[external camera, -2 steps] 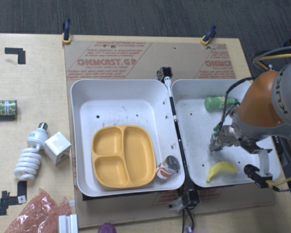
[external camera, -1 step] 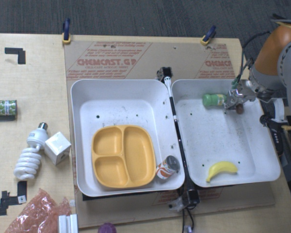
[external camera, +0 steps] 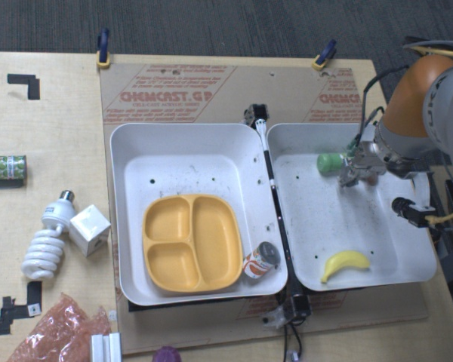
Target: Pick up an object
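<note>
A green rounded object [external camera: 330,162] lies near the back of the right bin [external camera: 408,274]. My gripper [external camera: 352,173] hangs low in that bin, right beside the green object on its right side; whether they touch is unclear. A yellow banana [external camera: 345,263] lies near the bin's front wall, well apart from the gripper. In the left bin [external camera: 124,202] sits a yellow divided plate [external camera: 192,241], with a small can [external camera: 261,260] on its side at the front right corner.
The grey arm with its orange band [external camera: 423,96] comes in over the right bin's right wall. Outside the bins, at the left, lie a light bulb [external camera: 47,240], a white cube [external camera: 89,229], a green can [external camera: 8,168] and a red mesh bag [external camera: 57,330].
</note>
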You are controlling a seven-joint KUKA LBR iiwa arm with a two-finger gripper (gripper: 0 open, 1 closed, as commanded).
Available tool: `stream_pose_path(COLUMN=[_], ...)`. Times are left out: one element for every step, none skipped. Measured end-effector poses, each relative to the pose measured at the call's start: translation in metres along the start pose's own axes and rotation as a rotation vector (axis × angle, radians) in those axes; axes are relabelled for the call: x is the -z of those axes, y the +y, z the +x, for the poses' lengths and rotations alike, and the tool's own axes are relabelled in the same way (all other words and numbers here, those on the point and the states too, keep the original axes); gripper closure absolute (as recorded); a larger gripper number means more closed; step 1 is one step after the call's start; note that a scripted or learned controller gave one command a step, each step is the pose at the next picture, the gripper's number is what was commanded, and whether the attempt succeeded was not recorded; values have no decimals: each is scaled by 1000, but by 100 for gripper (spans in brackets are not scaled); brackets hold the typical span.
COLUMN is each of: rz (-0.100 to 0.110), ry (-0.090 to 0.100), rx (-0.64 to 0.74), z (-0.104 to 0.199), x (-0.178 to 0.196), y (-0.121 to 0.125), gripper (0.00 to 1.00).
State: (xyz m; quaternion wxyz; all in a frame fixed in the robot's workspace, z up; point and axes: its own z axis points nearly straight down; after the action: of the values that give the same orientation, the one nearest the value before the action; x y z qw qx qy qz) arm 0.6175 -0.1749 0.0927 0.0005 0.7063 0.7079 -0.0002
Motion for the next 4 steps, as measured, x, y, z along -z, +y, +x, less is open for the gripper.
stream_pose_path(rz=[1, 10, 0, 0], ry=[1, 2, 1, 1], rx=[-4, 0, -4, -4], z=[57, 20, 26, 44], x=[0, -2, 0, -1], y=[-73, 39, -55, -132], gripper=[0, 0, 0, 0])
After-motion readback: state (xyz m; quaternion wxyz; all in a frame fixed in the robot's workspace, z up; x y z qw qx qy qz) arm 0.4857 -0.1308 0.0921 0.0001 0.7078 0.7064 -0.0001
